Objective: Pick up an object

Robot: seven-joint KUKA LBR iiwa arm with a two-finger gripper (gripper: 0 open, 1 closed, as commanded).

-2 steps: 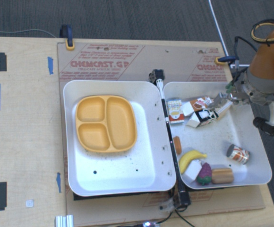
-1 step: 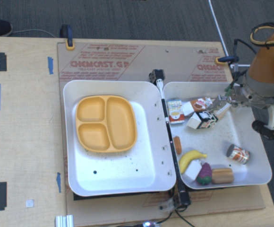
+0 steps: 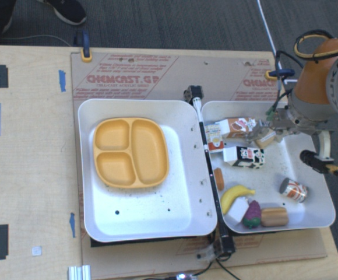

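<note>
Claw (image 3: pixel 266 134) low in right bin (image 3: pixel 326 214), presumably reaching for snack packet (image 3: pixel 239 125) just left of it; finger state: cannot tell.

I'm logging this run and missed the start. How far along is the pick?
Done: the arm has reached into the right bin, with the gripper low at the bin's far side beside a snack packet. In hand: nothing visibly held. Left: the grasp and lift. The banana, can and black-and-white carton lie on the bin floor, and the yellow divided plate sits in the left bin.
</note>
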